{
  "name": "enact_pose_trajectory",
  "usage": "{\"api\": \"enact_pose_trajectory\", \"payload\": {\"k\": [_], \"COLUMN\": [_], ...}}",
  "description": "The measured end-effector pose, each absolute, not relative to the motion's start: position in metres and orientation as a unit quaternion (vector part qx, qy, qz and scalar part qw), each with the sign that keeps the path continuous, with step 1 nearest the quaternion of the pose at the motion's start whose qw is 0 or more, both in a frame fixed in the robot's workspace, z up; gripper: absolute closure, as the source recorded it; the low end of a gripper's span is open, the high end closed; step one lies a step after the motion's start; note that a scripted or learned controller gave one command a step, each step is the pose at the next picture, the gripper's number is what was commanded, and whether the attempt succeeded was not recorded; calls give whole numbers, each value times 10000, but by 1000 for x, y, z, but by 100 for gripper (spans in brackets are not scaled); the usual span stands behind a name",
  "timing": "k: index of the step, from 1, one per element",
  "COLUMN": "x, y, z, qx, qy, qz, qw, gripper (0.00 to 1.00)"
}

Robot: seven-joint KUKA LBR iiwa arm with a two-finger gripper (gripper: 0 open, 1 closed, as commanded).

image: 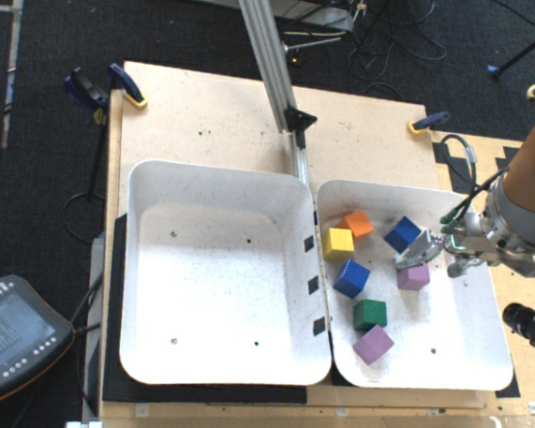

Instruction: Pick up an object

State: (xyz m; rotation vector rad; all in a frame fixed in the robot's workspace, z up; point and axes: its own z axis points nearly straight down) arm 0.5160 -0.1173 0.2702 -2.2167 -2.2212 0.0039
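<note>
In the camera view, the arm (534,178) reached in from the right over the right bin (479,360), and its jaws (421,254) were low among the blocks, close to the bin floor. The jaws stood just above the small purple block (414,276) and just beside the blue block (402,234). They seemed to be touching or almost touching the purple block, but I could not tell from this angle if they were wide or narrow, and no block was clearly between them.

The other things lay in the same bin: an orange block (360,225) and a yellow block (338,242) close together near the divider, a second blue block (352,279), a green block (370,313), and a bigger purple block (374,343) nearer the front. All of them rested on the bin floor. The left bin (143,337) stood beside it on the surface (211,118).

In my judgement, the task was in the middle: the approach looked done, but the grasp was not confirmed and nothing was lifted. Closing on a block and raising it remained.
</note>
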Motion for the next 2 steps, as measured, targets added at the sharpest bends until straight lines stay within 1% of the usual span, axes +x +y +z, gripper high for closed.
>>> {"api": "enact_pose_trajectory", "payload": {"k": [1, 2], "x": [517, 525], "y": [-118, -121], "z": [272, 216], "qx": [-7070, -7073], "qy": [-7072, -7069], "qz": [0, 18], "qw": [-1, 20], "gripper": [0, 0]}}
